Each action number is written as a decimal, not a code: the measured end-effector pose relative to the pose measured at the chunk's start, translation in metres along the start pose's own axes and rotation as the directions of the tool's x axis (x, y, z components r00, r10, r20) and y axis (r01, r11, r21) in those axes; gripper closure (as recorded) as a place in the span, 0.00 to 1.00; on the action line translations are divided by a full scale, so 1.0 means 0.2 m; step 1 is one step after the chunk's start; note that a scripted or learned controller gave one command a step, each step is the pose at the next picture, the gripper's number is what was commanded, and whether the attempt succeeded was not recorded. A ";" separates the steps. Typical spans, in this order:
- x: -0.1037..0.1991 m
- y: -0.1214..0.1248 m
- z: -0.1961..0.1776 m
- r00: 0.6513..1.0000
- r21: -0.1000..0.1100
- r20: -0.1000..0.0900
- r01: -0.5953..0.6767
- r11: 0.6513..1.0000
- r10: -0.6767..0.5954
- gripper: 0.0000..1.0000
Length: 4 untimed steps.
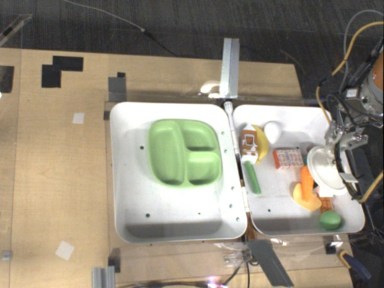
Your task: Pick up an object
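Arm: I reach in from the right, jaws [347,138] over the right bin [282,216] edge.
Jaws: cannot tell.
Objects: banana [261,141], red box [288,158], green stick [251,177].
Writing: unreadable.

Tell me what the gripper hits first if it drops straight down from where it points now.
Probably the white cup lying right beneath the gripper at the right bin's edge, though depth is unclear.
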<state>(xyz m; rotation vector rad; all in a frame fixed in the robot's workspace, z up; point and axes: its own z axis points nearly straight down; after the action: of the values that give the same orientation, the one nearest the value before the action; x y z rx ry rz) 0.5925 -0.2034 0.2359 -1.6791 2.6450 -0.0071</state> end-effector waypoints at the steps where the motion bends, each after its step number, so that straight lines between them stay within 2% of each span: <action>1: -0.13 -0.25 0.05 0.945 -0.002 0.003 0.326 0.945 -0.326 1.00; 2: -0.17 -0.32 -0.01 0.838 -0.001 0.003 0.546 0.838 -0.546 1.00; 3: -0.19 -0.34 0.02 0.644 -0.003 0.006 0.765 0.644 -0.765 1.00; 4: -0.03 0.05 -0.15 0.149 -0.003 0.007 0.989 0.149 -0.989 1.00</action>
<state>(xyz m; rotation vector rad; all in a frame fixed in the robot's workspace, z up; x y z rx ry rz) 0.5857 -0.1942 0.2655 -3.0037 0.9120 -0.0021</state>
